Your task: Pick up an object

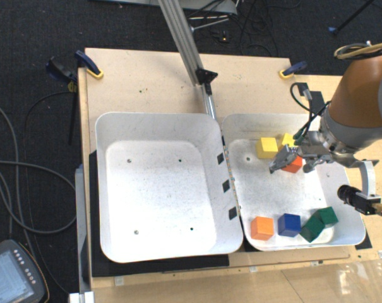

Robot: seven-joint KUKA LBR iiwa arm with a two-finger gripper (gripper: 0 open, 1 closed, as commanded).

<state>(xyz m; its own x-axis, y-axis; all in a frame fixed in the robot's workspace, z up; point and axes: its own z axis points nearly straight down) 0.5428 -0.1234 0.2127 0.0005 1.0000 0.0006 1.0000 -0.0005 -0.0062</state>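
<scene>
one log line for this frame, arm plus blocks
arm: over right bin | gripper: low by red-orange block | grasp: unconfirmed | nearby: yellow block | front: orange, blue, green blocks

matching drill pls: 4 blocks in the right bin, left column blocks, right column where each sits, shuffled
Blocks:
1. yellow block
2. orange block
3. blue block
4. green block

Places:
A. near edge, between two other blocks
B. far part of the bin, left of the gripper
C. near right corner
D. near edge, closest to the divide between bins

Pairs: 1-B, 2-D, 3-A, 4-C
</scene>
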